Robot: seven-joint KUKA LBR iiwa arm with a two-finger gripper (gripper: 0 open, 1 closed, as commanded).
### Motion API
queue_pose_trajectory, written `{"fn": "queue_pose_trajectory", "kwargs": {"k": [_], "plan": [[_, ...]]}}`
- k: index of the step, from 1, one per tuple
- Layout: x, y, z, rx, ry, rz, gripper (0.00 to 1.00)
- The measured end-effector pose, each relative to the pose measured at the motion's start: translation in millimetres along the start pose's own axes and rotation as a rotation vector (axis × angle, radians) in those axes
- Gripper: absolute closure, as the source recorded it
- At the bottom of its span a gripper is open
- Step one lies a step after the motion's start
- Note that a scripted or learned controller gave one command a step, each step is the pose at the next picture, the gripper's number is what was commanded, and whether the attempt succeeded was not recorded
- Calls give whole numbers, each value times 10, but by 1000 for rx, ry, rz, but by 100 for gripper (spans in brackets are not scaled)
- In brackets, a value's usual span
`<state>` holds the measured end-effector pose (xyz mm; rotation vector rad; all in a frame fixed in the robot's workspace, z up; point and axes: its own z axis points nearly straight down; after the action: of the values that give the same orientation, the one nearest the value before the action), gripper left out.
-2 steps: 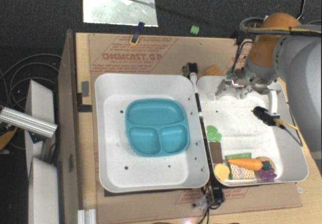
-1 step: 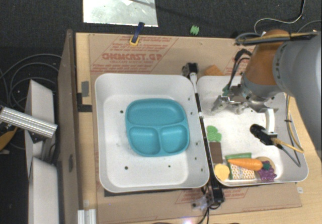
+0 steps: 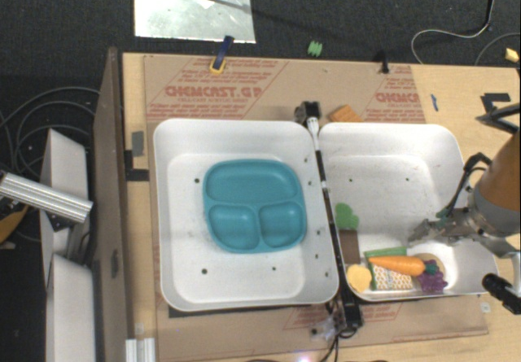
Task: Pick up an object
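Observation:
Several toy foods lie crowded in the front corner of the right bin [image 3: 383,159]: an orange carrot [image 3: 397,264], a yellow round piece [image 3: 359,276], purple grapes [image 3: 433,277], a thin green piece [image 3: 384,252] and a pale ridged piece [image 3: 391,281]. A small green object [image 3: 347,216] sits by the divider between the bins. My gripper [image 3: 433,228] reaches in from the right, low over the right bin's floor, just above and right of the carrot. Nothing shows in its grasp.
The left bin [image 3: 175,189] holds a teal divided plate [image 3: 254,204]. A small orange block [image 3: 343,114] lies on the bench behind the bins. Cables and a metal bar [image 3: 45,198] sit off the bench at left.

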<state>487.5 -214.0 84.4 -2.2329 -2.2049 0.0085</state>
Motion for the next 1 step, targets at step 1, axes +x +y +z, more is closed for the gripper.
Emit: {"fn": "queue_pose_trajectory", "kwargs": {"k": [1], "plan": [[638,937,-14,-14,0,-22,0]]}}
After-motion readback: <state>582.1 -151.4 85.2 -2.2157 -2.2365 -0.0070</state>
